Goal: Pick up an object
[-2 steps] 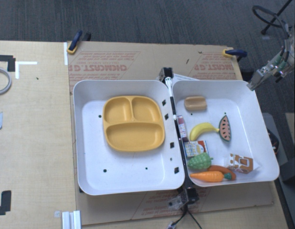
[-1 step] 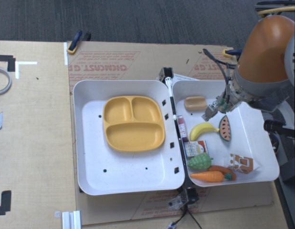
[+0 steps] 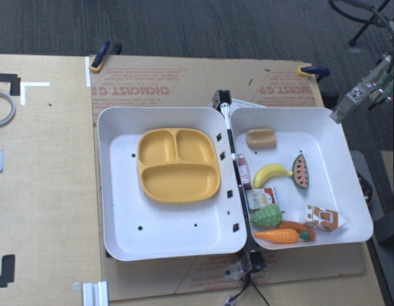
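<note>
The right bin (image 3: 331, 142) holds several toy foods. A tan bread block (image 3: 261, 138) lies at its far side, with a yellow banana (image 3: 271, 173) and a watermelon slice (image 3: 301, 171) in the middle. A small printed carton (image 3: 259, 198), a green bumpy vegetable (image 3: 266, 217), an orange carrot (image 3: 278, 236) and a brown-and-white carton (image 3: 322, 218) crowd the near side. My gripper (image 3: 350, 102) hangs at the view's right edge, above and just outside the bin's far right corner, apart from every object.
The left bin (image 3: 120, 222) carries a yellow divided plate (image 3: 179, 164). A slim red-and-white packet (image 3: 241, 169) lies along the wall between the bins. Both bins rest on cardboard (image 3: 139, 85) held by clamps (image 3: 99, 56).
</note>
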### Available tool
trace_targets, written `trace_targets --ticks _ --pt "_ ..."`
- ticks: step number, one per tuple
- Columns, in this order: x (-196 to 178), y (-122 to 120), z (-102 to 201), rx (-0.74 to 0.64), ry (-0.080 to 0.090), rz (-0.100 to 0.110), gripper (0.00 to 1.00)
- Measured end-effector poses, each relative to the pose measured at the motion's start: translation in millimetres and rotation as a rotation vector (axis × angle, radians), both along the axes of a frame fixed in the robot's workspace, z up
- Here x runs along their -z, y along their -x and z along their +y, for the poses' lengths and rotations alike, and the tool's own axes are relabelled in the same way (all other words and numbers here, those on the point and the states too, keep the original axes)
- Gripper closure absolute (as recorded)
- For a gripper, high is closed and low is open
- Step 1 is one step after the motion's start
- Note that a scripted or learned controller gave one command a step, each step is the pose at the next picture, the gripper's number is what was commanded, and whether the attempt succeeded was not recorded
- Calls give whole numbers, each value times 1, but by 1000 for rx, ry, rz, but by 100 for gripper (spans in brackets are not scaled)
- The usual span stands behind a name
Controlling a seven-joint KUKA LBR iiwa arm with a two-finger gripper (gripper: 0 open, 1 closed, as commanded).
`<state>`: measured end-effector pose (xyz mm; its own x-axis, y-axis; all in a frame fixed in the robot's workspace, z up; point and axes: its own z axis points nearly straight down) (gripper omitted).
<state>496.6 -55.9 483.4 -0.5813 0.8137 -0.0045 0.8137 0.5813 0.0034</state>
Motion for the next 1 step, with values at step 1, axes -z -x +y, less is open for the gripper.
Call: trace_targets --ticks 1 --pt "175 18 -4 -271 0 3 100"
